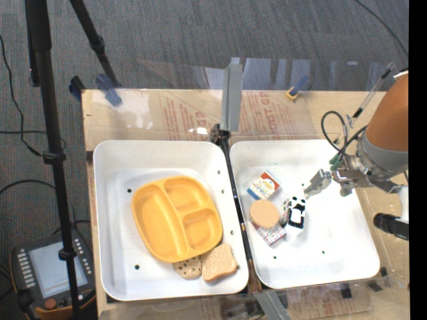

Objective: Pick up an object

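— Where's the arm now?

— Over the right bin (347, 262), reaching in from its right edge. The gripper (319, 182) hangs above bare floor near the middle, tilted toward the pile, with nothing between its fingers. I can't tell how wide they stand from here.

— And what could it take?

— A cluster toward that bin's left edge: a small colourful box (263, 185), a round tan disc (264, 213) lying on a red-edged packet (273, 235), and a black-and-white toy (295, 213) just beside the disc. The toy is nearest the gripper.

— The other bin?

— The left bin (110, 179) holds a yellow divided plate (177, 217), with a slice of toast (219, 262) and a cracker (189, 267) at its front edge.

— So which step?

— Approach, I'd say; nothing lifted yet. Next it needs to shift toward the left edge, settle over one item, descend, then close. The crowding could make a clean grasp awkward.
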Action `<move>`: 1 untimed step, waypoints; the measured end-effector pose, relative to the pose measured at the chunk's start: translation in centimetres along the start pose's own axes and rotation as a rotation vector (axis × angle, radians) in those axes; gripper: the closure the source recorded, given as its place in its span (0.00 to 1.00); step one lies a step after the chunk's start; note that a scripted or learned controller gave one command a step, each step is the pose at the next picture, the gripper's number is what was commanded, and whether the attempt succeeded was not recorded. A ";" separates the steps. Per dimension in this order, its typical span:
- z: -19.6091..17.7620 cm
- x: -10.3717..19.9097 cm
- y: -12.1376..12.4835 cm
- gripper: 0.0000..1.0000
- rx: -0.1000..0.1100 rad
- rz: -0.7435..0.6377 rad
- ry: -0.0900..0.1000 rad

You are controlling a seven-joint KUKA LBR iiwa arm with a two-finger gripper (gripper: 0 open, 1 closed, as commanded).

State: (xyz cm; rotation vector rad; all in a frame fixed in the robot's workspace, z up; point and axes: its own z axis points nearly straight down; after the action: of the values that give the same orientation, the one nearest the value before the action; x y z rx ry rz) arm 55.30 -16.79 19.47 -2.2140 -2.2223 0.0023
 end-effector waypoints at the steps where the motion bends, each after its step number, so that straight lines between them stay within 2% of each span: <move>1: 10.9 2.3 1.5 0.00 -0.001 -0.072 0.000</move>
State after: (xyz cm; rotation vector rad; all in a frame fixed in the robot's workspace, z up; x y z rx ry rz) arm 56.74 -14.48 8.59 -2.1327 -2.3014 0.0012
